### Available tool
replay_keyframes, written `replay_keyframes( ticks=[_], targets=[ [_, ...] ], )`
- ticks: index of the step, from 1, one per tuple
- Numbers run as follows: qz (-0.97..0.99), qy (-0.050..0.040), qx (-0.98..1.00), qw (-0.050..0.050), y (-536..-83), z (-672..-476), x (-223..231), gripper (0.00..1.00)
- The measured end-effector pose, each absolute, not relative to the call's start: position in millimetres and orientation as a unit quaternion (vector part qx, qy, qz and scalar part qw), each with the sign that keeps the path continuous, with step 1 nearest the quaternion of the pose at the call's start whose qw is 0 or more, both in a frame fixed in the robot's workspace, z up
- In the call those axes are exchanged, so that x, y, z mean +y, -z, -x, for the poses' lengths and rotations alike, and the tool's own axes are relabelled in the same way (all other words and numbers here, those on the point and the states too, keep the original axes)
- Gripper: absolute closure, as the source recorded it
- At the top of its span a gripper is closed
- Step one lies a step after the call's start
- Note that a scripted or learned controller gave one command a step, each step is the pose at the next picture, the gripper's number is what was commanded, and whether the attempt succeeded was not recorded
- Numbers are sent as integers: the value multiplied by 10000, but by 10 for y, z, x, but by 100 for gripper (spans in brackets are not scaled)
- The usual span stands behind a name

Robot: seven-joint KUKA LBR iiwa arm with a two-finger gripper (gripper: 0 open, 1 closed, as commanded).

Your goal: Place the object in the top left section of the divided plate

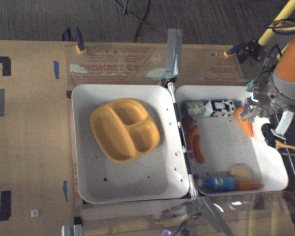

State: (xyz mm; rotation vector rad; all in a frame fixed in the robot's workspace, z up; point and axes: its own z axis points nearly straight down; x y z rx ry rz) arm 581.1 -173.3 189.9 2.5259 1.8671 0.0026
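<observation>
The yellow divided plate (125, 129) lies in the left bin (88, 181), turned at a slant, with its three sections bare. My gripper (252, 111) hangs over the right bin's (226, 156) far right rim. Directly under it lies an orange carrot (246, 125), its upper end hidden by the gripper body. Whether the carrot is touched I cannot tell. The arm's orange band (291, 63) shows at the right edge.
The right bin also holds a black-and-white milk carton (211, 107) at the back, two red sausages (195, 142) near the divider, and a blue bottle (219, 183), a tan round piece (241, 171) and an orange sausage (248, 185) at the front. Cables hang at right.
</observation>
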Motion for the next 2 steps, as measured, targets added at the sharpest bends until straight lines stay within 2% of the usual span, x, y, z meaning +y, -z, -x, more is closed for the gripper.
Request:
replay_keyframes(
  ticks=[1, 2],
  targets=[
    [-7602, -9, 6497, 12, -2153, -5980, -912, 100],
    [-6900, 2, 7238, -9, -2373, -5342, -364, 100]
  ],
)
